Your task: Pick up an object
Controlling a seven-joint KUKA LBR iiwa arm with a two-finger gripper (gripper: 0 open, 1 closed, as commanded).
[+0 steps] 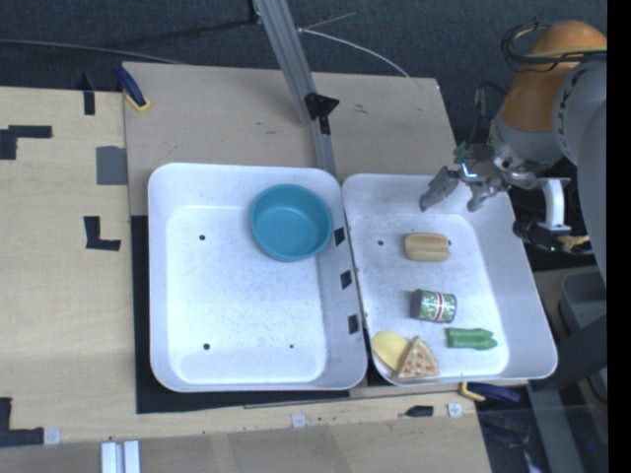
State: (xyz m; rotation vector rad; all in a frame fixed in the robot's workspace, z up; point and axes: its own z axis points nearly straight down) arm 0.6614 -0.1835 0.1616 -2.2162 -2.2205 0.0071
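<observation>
My gripper (455, 197) hangs over the back of the right bin (523, 294), fingers spread open with nothing between them. Just in front of it lies a tan bread roll (427, 247). Further forward in the same bin sit a green and red can (434, 305) on its side, a green pepper-like piece (471, 339), a yellow wedge (388, 347) and a pizza slice (418, 361).
A blue bowl (290, 222) rests at the back right of the left bin (187, 264). A grey metal pole (291, 57) slants down to the gap between the bins. Black clips sit along the divide between the two bins.
</observation>
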